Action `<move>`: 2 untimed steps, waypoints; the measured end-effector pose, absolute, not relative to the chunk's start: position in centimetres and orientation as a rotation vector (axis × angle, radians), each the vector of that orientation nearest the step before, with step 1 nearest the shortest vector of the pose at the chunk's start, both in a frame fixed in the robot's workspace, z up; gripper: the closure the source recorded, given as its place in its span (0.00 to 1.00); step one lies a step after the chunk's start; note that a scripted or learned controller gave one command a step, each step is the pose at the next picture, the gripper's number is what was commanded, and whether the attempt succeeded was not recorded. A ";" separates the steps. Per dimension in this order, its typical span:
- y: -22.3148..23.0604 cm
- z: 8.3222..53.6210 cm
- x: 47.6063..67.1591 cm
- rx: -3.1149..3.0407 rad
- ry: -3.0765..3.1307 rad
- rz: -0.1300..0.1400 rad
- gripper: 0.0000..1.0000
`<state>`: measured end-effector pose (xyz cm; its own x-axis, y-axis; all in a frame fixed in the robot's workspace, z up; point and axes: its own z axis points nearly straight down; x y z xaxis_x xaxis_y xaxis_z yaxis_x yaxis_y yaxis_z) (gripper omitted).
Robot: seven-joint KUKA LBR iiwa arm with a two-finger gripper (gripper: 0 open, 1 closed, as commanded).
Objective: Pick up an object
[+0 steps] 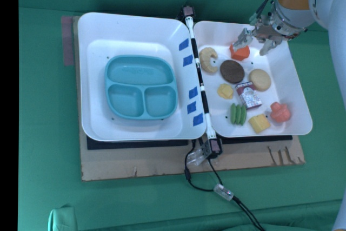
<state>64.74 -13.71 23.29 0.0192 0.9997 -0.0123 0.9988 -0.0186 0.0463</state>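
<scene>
The grey two-finger gripper point(252, 44) is seen over the far part of the right white bin point(296, 96), fingers spread wide, nothing held between them. A small orange-red block-shaped toy point(240, 52) sits just below and between the fingers, on the bin floor. Nearer are placed a cream ring-shaped doughnut toy point(208, 59), a dark brown round cookie point(232, 71), a tan round biscuit point(260, 79), a small yellow lump point(225, 91), a red and white carton point(248, 95), green pea pods point(238, 114), a yellow wedge point(259, 123) and a pink-red lumpy toy point(280, 112). The left white bin point(92, 30) holds a teal three-compartment plastic tray point(141, 87).
</scene>
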 end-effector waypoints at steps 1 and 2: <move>-13.4 18.7 69.7 2.219 2.212 -0.001 0.00; -13.4 20.5 70.0 2.216 2.202 0.008 1.00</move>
<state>69.95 -13.39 20.47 0.0061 0.9999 -0.0088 0.9999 -0.0060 0.0157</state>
